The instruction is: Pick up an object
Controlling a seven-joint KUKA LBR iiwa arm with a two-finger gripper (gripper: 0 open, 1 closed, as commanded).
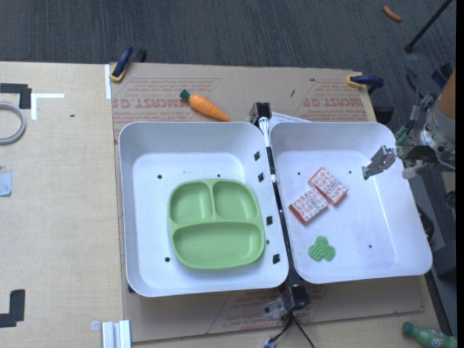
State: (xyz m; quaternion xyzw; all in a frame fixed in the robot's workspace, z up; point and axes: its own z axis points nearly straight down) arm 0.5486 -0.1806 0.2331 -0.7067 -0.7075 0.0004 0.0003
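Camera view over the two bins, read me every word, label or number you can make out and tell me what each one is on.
"GRAZT GR" is my best reading of the upside-down red print on the cardboard sheet, left of the toy carrot; not certain.
More red print on the cardboard by the right bin: cut off, unreadable.
Two red and white packets: pattern too small to read.

Green divided plate point(216, 223); white bins point(138, 216); two red-and-white patterned packets point(319, 194); green toy point(321, 251); orange carrot point(205, 105).

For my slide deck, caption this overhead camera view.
Gripper above right bin; green divided plate in left bin.
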